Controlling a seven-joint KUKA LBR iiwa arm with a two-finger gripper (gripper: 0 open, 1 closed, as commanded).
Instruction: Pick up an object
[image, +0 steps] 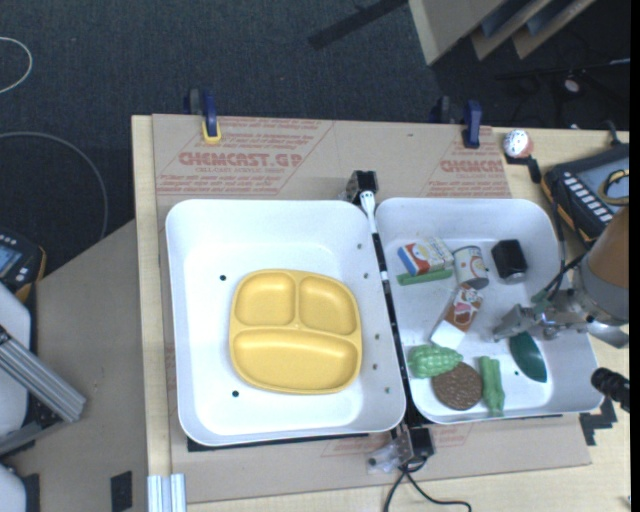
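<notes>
We are looking at a robotics lab or test workshop. The bench (300, 150) is a sheet of protective-papered board, held by blue clamps (208, 112) along its far edge. Cables (60, 160) loop over dark carpet (120, 60) beyond its left edge, aluminium framing (40, 380) stands near its front-left corner, and a handheld control pendant (590, 190) rests at its far-right corner.

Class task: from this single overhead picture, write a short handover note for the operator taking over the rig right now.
Gripper: low in the right bin, beside the dark green piece; nothing seen between its fingers.
Things: right bin holds the small box, can, black block, brown disc and other small toys. Left bin holds the yellow divided plate.
Done: arm is in over the right bin.
Left: grasp and lift one object.
</notes>
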